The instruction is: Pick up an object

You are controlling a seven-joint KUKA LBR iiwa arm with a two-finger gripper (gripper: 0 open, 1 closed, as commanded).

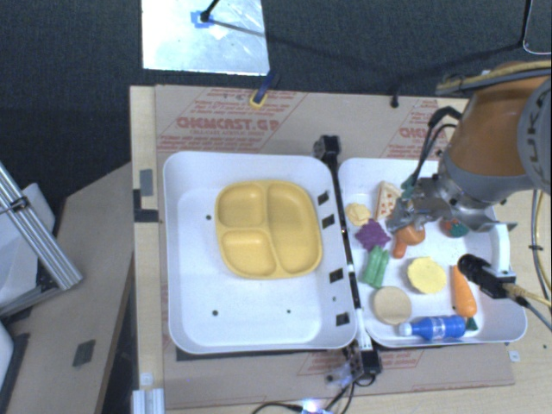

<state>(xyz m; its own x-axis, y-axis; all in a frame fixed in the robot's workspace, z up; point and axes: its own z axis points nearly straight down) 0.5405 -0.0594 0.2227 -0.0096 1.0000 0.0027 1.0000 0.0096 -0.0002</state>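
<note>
My gripper [408,220] hangs low over the upper middle of the right bin [516,317]. An orange-red toy piece [402,245] lies right under its tip, touching or nearly touching it. A purple grape bunch [373,233] sits just left of that piece. A cheese wedge [387,200] and a small yellow piece [357,212] lie further up and left. A teal and orange bit [454,227] peeks out beside the wrist on the right.
The right bin also has a green piece [375,268], a yellow round slice [426,275], a tan disc [392,304], a blue bottle [435,327] and an orange carrot [463,292]. The left bin [185,309] holds a yellow divided plate [302,257].
</note>
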